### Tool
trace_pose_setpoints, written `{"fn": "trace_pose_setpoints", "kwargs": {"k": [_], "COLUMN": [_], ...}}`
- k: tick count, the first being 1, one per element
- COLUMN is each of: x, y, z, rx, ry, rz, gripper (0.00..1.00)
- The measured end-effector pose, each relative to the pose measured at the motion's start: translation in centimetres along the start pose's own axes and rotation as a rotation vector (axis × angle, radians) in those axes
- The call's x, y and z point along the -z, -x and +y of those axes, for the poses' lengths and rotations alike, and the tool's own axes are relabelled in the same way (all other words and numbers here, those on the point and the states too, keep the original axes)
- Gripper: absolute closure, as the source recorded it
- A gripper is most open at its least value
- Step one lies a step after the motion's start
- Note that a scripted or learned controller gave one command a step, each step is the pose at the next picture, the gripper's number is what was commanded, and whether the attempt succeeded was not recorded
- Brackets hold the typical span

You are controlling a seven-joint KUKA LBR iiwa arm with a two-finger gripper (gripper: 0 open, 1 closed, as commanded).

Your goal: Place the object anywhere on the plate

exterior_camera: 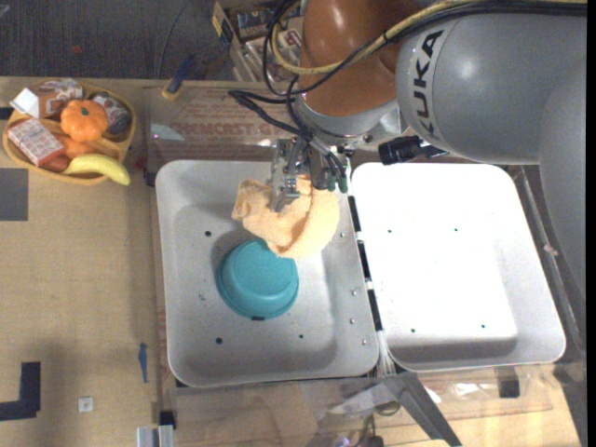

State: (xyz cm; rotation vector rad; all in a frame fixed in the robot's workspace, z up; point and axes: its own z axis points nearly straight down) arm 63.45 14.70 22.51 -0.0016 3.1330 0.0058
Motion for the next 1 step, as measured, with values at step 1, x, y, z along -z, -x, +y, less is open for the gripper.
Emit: {"fn": "trace_pose_setpoints", "kwargs": {"k": [1], "x": [0.06], "y": [0.02], "z": [-0.01], "rx": [0.000], "ry": [0.000], "rz": [-0.001], "gripper": [0.00]}}
